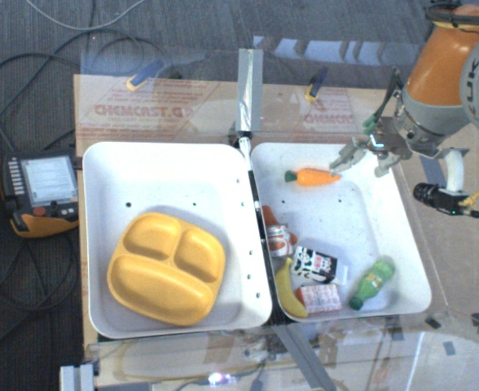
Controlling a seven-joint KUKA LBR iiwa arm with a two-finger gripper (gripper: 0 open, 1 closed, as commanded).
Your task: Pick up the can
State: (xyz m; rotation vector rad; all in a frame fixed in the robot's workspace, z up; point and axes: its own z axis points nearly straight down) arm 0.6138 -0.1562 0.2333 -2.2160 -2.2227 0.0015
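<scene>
So the tool (360, 160) hangs wide open by the carrot (313, 177), holding nothing; the can (278, 240) sits nearer, far left.

A: What carries the load?
B: A bench (182, 108) with a brown printed top.
A: What rests directly on it?
B: Two white bins, touching side by side: left bin (101, 169), right bin (406, 243); an upright metal post (248, 88) stands behind their junction

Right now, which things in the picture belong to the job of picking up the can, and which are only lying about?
For the job: can, gripper.

Lying about: carrot, green bottle, banana, black-and-white carton, yellow tray.
</scene>
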